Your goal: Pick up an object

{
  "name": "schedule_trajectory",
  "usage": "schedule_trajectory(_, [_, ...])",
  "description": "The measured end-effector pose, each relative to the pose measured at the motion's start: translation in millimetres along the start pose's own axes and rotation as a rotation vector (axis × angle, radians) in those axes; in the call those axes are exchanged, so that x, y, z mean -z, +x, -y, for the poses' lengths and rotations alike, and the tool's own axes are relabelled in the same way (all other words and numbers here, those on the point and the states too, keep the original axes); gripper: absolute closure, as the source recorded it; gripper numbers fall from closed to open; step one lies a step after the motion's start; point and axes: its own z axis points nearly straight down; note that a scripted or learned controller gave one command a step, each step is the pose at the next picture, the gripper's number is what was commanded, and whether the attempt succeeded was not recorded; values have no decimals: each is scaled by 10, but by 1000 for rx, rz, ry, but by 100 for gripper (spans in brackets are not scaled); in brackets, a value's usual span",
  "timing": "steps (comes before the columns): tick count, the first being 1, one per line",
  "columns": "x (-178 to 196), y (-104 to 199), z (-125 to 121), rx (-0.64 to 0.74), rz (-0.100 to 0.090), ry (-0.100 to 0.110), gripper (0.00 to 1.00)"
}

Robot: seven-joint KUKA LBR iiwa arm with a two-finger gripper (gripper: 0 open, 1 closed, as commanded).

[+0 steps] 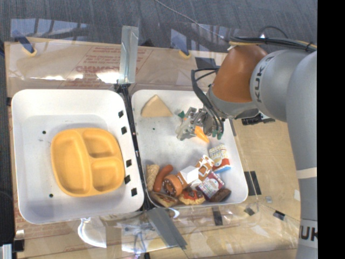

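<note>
My gripper [188, 127] hangs over the upper middle of the right bin [141, 144], with the orange-banded wrist [233, 74] above it to the right. A small orange piece [201, 134] sits right against the gripper's lower right side; I cannot make out whether it is held. A pale yellow cheese wedge [156, 107] lies to the gripper's upper left, apart from it. Along the bin's near edge lies a heap of toy food: a red sausage [161, 177], a round brown slice [172, 185], and several small packets [211, 169].
The left bin [21, 117] holds a yellow divided plate [86, 161]. A taped ridge [129, 139] separates the two bins. The arm's grey body [291, 101] covers the bench to the right of the right bin.
</note>
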Motion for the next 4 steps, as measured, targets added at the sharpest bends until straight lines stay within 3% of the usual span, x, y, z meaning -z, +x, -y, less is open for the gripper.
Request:
schedule_trajectory(1, [1141,-224,-778,61,6,-3,100])
schedule_trajectory(2, [722,-129,167,235,-7,1,100])
schedule_trajectory(3, [730,-134,148,237,-6,0,0])
schedule_trajectory(4, [-151,-336,60,247,-11,-2,0])
